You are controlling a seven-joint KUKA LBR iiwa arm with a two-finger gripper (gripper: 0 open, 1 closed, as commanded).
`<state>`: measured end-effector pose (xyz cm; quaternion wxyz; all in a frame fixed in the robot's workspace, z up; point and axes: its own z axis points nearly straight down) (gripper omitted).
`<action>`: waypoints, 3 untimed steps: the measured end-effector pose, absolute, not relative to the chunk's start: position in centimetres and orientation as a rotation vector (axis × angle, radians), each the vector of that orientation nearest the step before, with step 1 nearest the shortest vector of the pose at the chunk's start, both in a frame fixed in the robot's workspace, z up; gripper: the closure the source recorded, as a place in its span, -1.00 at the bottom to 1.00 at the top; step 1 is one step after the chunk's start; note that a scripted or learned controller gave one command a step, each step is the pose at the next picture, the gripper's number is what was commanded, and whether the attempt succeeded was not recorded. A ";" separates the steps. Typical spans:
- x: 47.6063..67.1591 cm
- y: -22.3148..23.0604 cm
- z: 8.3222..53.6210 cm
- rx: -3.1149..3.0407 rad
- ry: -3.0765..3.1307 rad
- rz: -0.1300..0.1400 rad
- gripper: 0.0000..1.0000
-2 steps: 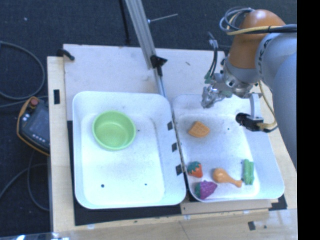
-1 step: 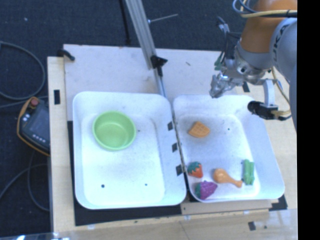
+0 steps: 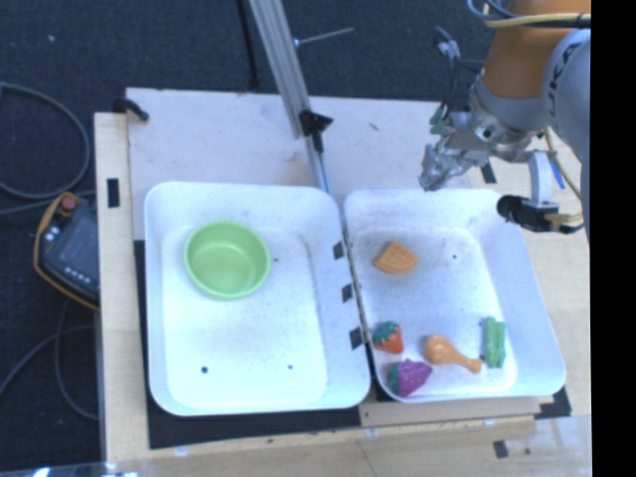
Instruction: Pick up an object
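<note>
Two white bins sit side by side on my bench. Left bin [image 3: 169, 366] has a green bowl [image 3: 228, 258] in its upper left part, upright, open side up. Right bin [image 3: 522, 266] has five small toy foods. Orange waffle-like wedge [image 3: 396, 257] lies near the upper left of that bin, well apart from the rest, broad side to the left and narrowing toward the right. Strawberry [image 3: 388, 337] is against the left wall, lower down, green cap up. Purple grapes [image 3: 408, 375] lie just below it at the bottom rim, long axis slanting from lower left to upper right. Orange drumstick [image 3: 449, 353] lies beside the grapes, long axis roughly left-right, fat end left, thin end pointing right and slightly down. Green vegetable piece [image 3: 493, 342] is near the right wall, long axis up-down, close to the drumstick's thin end; touching or not, can't tell.

My gripper [image 3: 434, 174] hangs over the top rim of the right bin, above its upper edge, pointing down, well apart from all the toys. Nothing between my fingers; whether they're apart or together I can't tell.
</note>
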<state>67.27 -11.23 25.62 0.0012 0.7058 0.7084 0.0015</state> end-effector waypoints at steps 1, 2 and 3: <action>64.8 -6.5 26.5 2.215 2.229 0.003 1.00; 61.6 -2.4 25.2 2.217 2.228 -0.002 1.00; 58.9 1.0 24.6 2.216 2.228 -0.001 1.00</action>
